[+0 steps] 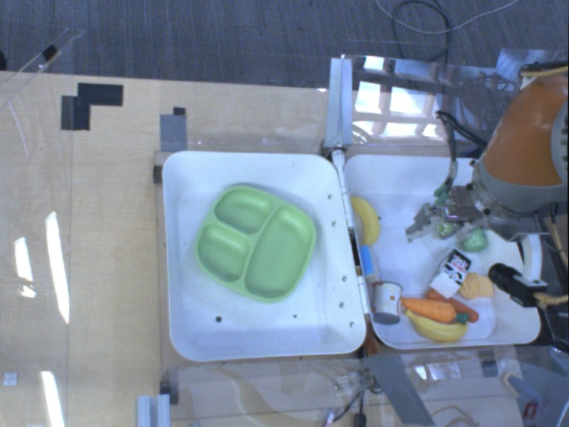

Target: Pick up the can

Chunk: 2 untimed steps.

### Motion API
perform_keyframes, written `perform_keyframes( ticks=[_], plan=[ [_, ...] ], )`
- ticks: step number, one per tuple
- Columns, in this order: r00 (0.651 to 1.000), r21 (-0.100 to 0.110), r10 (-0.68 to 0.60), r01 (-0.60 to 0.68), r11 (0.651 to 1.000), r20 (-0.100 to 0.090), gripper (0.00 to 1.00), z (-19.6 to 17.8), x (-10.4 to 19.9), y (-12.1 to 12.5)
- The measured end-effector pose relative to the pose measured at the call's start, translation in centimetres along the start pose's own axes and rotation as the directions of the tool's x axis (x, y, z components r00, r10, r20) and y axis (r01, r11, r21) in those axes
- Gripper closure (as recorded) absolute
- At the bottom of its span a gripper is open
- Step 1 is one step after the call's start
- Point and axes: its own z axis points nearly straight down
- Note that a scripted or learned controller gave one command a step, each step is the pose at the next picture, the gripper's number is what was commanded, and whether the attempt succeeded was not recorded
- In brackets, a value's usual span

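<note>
The can (386,300), a small grey cylinder, sits in the front left corner of the right bin (400,181), close to the divider between the bins. My gripper (433,222) hangs over the middle of the right bin, behind and to the right of the can and well apart from it. The grey arm with its orange band (526,140) reaches in from the right. Nothing shows as held in the gripper.
Beside the can lie an orange carrot (428,309) and a yellow banana (439,328). A small white box (452,272), a pale yellow item (476,286), a green item (476,238) and a yellow fruit (364,219) share that bin. The left bin (191,327) holds a green divided plate (256,242).
</note>
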Motion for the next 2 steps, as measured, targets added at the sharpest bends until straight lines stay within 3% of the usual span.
perform_keyframes(
  ticks=[1, 2],
  plan=[
    [0.997, -0.001, -0.072, 0.072, 0.997, 0.001, 0.00, 5.5, -2.2, 4.3],
    [0.997, -0.008, -0.073, 0.073, 0.997, 0.001, 1.00, 4.3, -2.1, 4.5]
  ],
)
